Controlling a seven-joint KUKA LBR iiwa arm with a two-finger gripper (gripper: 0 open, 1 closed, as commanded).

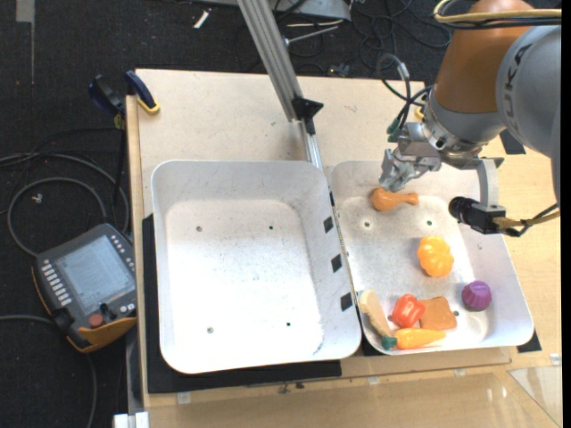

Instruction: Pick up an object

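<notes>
My gripper hangs over the far left corner of the right bin. Directly below its tip lies an orange drumstick-shaped toy, resting on the bin floor and touching or nearly touching the gripper. Further toward the front of the same bin are a yellow pepper, a purple round toy, a red pepper, a brown block, a carrot and a beige piece.
The left bin sits beside the right one, sharing a raised middle edge. A slanted metal pole rises from the bench behind the bins. A black part on a cable hangs over the right bin's far right side.
</notes>
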